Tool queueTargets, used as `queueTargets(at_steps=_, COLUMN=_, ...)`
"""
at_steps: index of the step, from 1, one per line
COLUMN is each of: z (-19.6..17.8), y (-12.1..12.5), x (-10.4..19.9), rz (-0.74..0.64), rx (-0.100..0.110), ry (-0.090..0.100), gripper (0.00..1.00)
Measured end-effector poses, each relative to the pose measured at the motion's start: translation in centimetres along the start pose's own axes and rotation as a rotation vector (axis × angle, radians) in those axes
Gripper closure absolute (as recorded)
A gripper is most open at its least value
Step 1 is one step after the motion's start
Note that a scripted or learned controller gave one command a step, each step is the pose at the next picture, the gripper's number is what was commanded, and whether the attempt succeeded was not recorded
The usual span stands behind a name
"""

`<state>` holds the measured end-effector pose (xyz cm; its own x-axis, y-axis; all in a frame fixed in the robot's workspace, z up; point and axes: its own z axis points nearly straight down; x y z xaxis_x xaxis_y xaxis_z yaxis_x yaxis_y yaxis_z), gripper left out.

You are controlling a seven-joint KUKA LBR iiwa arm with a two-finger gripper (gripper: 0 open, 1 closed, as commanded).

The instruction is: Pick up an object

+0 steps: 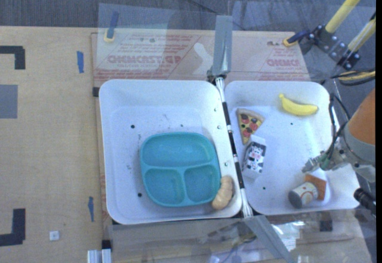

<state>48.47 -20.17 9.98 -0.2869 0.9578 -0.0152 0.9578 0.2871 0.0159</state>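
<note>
The right bin (280,142) holds a yellow banana (298,106) at the back, a pizza slice (249,123) by the left wall, a small white carton with black print (255,159) lying below it, and an orange and white container (307,191) on its side at the front right. My gripper (318,164) reaches in from the right and hangs low over the bin floor, just above and behind the orange and white container. I see nothing gripped in it.
The left bin (119,107) carries a teal divided plate (179,167) with a tan bread roll (224,192) at its front right corner, against the wall between the bins. Yellow poles and a clamp (334,23) stand at the back right.
</note>
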Motion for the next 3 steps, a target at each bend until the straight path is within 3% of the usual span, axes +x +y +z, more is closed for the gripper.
queueTargets(at_steps=1, z=-5.4, y=6.6, x=5.4, rz=0.115, rx=0.015, ry=0.014, gripper=1.00)
queueTargets(at_steps=2, z=-5.4, y=6.6, x=5.4, rz=0.115, rx=0.015, ry=0.014, gripper=0.00)
queueTargets(at_steps=3, z=-1.2, y=8.7, x=6.9, rz=0.070, rx=-0.009, ry=0.005, gripper=0.00)
